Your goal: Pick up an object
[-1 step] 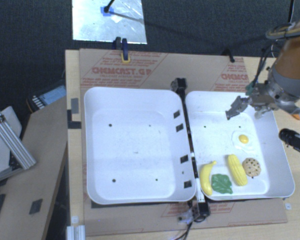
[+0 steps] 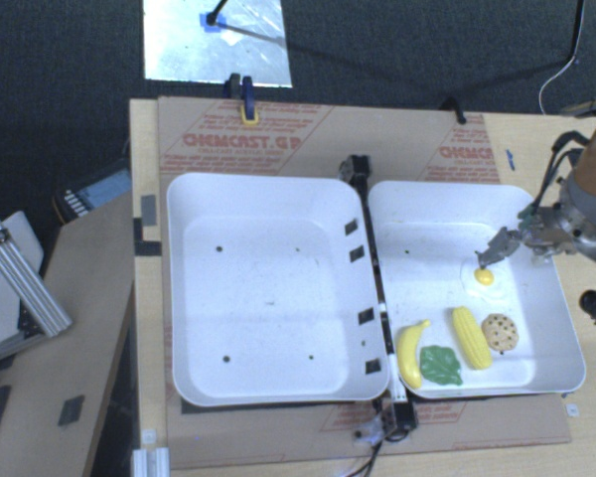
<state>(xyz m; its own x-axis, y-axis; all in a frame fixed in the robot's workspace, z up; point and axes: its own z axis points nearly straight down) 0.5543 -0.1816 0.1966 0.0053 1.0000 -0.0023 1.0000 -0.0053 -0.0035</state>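
Note:
The right bin [image 2: 447, 207] holds several toy foods. A small round yellow piece [image 2: 484, 277] lies near the bin's middle right. Along the front wall lie a yellow banana [image 2: 410, 353], a green leafy piece [image 2: 441, 365], a yellow corn cob [image 2: 470, 337] and a brown speckled cookie [image 2: 500, 332]. My gripper [image 2: 491, 253] reaches in from the right over the bin's right rim, tilted down to the left. Its tip hangs just above and slightly behind the small yellow piece. Nothing shows in its grasp.
The left bin [image 2: 268, 286] stands beside the right one, with a black clamp strip [image 2: 371, 286] between them. Both rest on a cardboard sheet [image 2: 268, 137]. Cables [image 2: 566, 63] hang at the right. A metal plate [image 2: 217, 28] lies on the floor behind.

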